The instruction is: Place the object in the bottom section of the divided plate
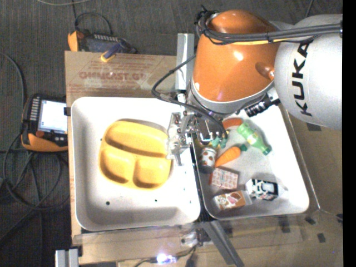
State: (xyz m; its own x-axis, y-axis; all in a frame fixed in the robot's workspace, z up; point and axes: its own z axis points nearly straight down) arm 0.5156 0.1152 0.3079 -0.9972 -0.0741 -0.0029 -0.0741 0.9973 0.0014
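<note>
end effector [179,139] mid-frame over bins' shared wall, grip state: can't tell | divided plate [136,153] in left bin, sections bare | carrot [229,154] and other items right bin | you confirm a pick first, then descend over plate's lower section

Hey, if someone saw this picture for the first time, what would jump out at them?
First the arm's big orange band, looming over the top of the right bin. Next the bright yellow divided plate, lying in the middle of the left bin. Then the small clutter in the right bin, notably an orange carrot beside a green bottle.
</note>
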